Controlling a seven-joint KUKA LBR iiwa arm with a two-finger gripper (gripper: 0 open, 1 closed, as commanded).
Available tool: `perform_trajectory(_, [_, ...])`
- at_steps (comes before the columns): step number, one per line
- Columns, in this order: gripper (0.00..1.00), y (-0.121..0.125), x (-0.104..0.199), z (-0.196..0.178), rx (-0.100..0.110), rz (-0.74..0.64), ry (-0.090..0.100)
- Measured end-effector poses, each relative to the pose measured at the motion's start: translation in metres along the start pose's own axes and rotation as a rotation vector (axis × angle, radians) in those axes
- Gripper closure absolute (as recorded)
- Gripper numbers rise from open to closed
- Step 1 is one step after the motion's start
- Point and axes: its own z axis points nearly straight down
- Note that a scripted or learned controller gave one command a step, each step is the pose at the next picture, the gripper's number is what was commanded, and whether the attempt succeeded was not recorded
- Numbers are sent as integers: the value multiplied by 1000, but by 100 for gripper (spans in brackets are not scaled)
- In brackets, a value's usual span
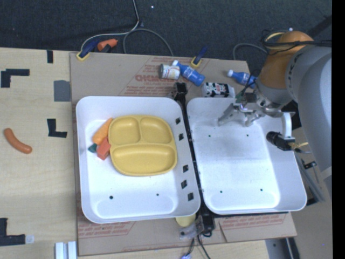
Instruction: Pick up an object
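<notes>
A yellow divided plate [143, 144] lies in the left bin [129, 206]. Tucked against the plate's left edge are an orange carrot-like piece [101, 131] and a small red and green piece [102, 151]. My gripper [235, 121] hangs over the far end of the right bin [242, 171], well to the right of those objects. Its two fingers stand apart, open, with nothing between them. The grey arm with its orange band [280, 63] comes in from the upper right.
An orange sausage-shaped toy [18, 141] lies on the bench far left, outside the bins. Blue and white clamps [183, 72] and cables sit behind the bins. A black divider strip [186, 144] runs between the two bins.
</notes>
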Motion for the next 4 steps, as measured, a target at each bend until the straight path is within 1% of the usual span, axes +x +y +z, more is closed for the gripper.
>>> perform_trajectory(1, [0, -57, 65, 9, 6, -7, 6])
perform_trajectory(2, [0, -9, 79, 13, -3, -8, 2])
perform_trajectory(3, [0, 10, 67, 13, -2, -8, 4])
perform_trajectory(4, [100, 10, 68, 2, -2, -9, 3])
